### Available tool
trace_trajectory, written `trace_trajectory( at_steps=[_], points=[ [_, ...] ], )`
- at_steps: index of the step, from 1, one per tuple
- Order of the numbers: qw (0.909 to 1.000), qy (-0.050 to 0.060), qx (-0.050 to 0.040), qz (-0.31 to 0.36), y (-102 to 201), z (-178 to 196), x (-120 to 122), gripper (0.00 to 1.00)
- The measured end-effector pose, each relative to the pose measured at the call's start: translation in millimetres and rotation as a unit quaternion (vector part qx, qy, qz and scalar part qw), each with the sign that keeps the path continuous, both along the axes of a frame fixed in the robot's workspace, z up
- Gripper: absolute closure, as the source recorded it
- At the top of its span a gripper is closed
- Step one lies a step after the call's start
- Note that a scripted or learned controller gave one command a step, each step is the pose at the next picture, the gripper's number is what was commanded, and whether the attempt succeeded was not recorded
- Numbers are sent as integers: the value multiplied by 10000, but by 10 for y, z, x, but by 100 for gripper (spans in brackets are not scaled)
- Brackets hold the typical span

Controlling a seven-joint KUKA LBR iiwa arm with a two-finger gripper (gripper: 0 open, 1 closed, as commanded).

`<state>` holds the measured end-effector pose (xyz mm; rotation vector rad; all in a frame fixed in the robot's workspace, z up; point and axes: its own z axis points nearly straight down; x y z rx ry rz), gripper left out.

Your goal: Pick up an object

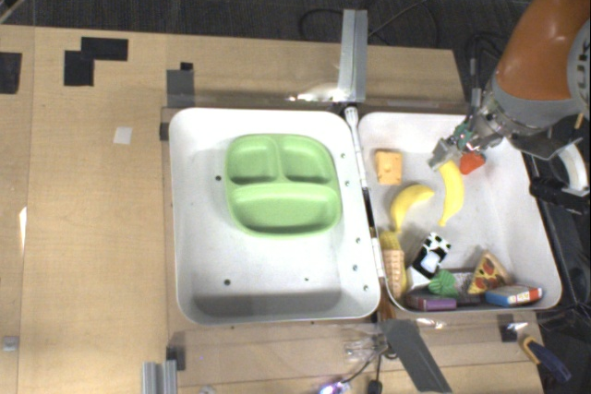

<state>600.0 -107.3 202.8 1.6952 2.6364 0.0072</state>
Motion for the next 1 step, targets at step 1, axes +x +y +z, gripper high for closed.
trace_trajectory(
  at_steps=[1],
  points=[
    [9963, 9, -2, -860, -793, -403, 339, 100]
  ],
)
